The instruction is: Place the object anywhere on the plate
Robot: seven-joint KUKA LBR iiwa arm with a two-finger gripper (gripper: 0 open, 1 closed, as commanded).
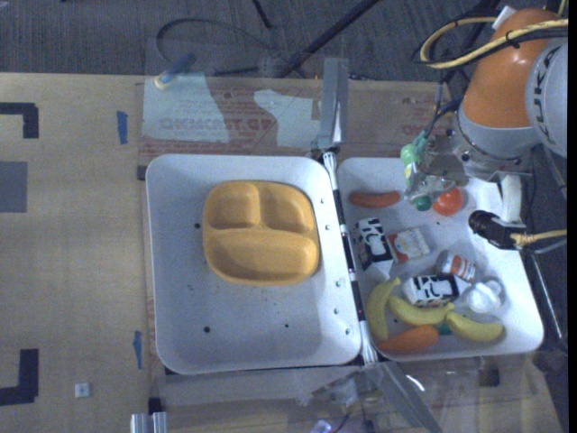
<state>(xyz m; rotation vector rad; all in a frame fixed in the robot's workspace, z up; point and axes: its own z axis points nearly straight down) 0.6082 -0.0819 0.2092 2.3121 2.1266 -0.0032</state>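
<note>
Right bin [527,318]: sausage [374,199] lengthwise left-right.

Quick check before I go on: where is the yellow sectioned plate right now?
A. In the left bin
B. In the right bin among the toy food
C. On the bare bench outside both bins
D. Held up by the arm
A. The yellow plate lies flat on the floor of the left bin, while the bananas and other toy food sit in the right bin.

Bare plate [261,233]; crowded right bin [523,318]
</note>
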